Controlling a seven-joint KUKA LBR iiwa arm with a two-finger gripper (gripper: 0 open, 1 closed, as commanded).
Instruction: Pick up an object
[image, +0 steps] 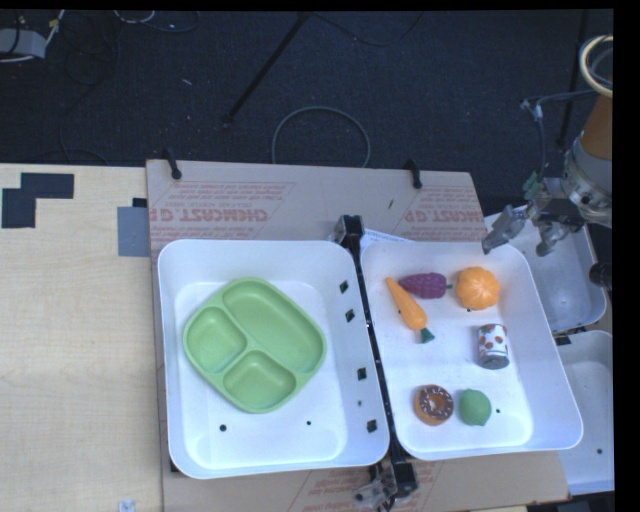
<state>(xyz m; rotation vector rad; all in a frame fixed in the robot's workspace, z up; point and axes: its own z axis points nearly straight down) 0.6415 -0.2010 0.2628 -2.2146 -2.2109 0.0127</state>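
Your pincer (527, 232) hangs at the upper right corner of the right bin (545, 330), just outside its rim, with the two fingers spread apart and nothing between them. The things to pick all lie in that right bin. Nearest the pincer is the orange fruit (479, 288), with a purple piece (424, 285) just to its left and the carrot (409, 307) lying slantwise beside that, nearly touching it. Below the orange fruit, a small can (492, 346) lies apart from the rest. Near the front wall, a doughnut (434, 405) and a green ball (474, 408) sit side by side, close together. The left bin (190, 440) holds a green divided plate (254, 343). Both bins rest on cardboard (300, 205) on the bench (70, 340).
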